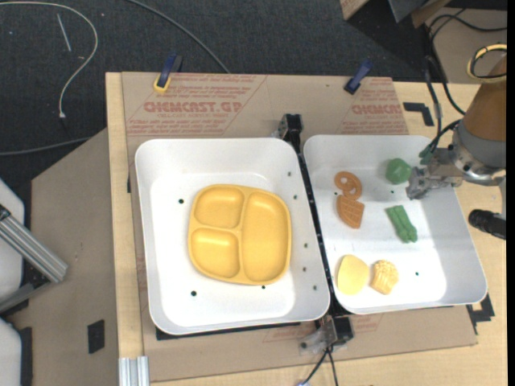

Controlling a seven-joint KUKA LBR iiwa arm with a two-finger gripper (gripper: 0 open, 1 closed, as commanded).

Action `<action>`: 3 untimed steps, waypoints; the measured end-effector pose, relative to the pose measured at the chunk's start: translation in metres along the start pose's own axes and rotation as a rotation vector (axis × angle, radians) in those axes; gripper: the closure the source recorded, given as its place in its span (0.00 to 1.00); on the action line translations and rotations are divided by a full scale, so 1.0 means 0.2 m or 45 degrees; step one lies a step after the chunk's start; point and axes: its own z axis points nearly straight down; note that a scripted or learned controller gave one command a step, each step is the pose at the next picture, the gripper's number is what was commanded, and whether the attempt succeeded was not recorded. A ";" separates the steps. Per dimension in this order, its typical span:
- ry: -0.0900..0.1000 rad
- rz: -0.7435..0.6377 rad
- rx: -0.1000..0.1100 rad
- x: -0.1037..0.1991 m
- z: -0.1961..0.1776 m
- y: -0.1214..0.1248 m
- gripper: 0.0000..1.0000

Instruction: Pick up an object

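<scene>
Grey two-finger gripper [420,182] over right white bin [451,288]; finger state unclear. Round green plastic piece [397,170] just beside, toward bin centre.

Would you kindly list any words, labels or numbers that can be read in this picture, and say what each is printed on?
"CHEMCAST GP", red, on the brown paper-covered board behind the left bin.
The same red print repeats behind the right bin, at about, cut off and too blurred to read fully.
Smaller red lines around both are too small to read.
</scene>
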 end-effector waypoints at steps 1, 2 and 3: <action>-0.005 0.001 -0.009 -0.02 -0.32 0.02 1.00; -0.003 0.000 -0.004 -0.02 -0.45 0.02 1.00; 0.002 -0.003 0.005 0.19 -0.44 -0.05 1.00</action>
